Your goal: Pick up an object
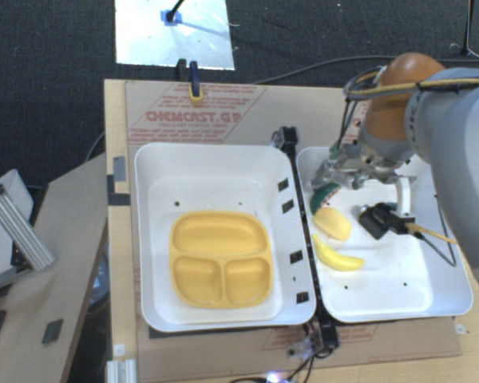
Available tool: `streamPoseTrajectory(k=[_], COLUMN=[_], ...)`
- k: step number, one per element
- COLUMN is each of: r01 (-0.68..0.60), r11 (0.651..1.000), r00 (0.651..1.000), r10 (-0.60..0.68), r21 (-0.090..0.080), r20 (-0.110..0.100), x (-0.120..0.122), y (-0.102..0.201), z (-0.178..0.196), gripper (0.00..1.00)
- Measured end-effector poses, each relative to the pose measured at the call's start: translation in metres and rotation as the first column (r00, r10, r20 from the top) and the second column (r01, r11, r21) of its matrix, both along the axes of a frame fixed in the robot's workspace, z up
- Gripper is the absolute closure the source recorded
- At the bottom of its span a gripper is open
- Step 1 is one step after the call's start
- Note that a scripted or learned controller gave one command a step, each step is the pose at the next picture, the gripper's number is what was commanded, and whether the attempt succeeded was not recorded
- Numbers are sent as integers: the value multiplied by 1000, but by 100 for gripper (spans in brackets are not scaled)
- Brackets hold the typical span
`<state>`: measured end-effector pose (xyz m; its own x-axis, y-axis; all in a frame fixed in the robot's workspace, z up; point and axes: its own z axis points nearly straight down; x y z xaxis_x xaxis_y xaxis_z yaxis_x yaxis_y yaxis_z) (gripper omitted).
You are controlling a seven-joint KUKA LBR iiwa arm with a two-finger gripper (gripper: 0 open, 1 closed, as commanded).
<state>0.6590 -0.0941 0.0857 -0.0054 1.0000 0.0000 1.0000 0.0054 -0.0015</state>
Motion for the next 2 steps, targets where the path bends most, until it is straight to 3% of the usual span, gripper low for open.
streamPoseTrajectory(k=[1, 2], r01=[0, -1], r11=[1000, 1000], r00=[1000, 1000], r10=[0, 1], r21=[-1, -1], r20=[3, 7], x=[1, 2], y=[0, 0], z=[0, 11], gripper=[0, 100])
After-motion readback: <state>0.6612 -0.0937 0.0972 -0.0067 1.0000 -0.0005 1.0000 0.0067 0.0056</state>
